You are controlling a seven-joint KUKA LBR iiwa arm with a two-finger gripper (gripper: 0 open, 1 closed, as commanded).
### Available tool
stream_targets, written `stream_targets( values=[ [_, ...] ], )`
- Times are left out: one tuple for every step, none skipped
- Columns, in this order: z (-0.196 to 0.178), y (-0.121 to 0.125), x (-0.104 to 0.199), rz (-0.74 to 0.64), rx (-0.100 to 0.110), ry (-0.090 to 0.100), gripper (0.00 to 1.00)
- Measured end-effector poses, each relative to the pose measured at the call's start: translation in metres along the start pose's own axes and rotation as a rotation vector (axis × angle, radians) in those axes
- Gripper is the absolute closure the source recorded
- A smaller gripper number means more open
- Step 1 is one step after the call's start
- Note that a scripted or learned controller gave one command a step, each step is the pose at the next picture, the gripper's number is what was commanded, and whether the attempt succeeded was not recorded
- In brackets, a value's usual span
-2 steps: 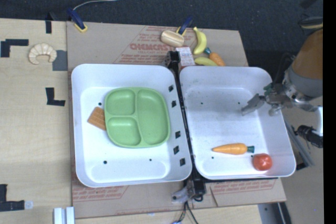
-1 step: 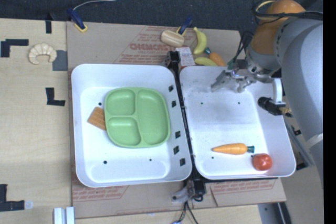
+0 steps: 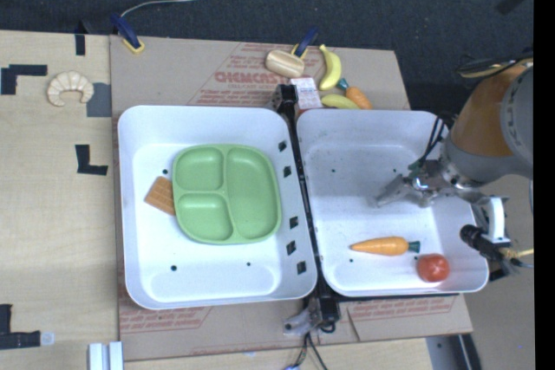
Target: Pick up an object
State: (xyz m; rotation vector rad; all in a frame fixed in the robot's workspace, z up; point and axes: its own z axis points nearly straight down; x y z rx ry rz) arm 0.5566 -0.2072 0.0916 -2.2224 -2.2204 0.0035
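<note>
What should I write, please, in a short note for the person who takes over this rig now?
Gripper: low in the right bin, nothing visible between its fingers.
Carrot and tomato: lying near the right bin's front wall, apart from the gripper.
Green divided plate: in the left bin, partly covering a brown piece.
Done: nothing lifted yet.
Left: grasp and raise one object; the carrot looks nearest.

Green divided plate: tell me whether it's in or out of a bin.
In: the green divided plastic plate lies flat inside the left white bin.
</note>
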Motion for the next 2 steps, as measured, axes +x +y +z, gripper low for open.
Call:
stream_targets(
  values=[
    [-0.016, 0.105, 0.038, -0.004, -0.003, 0.001, 0.0],
    [0.005, 0.03, 0.024, -0.001, -0.003, -0.001, 0.0]
  ],
)
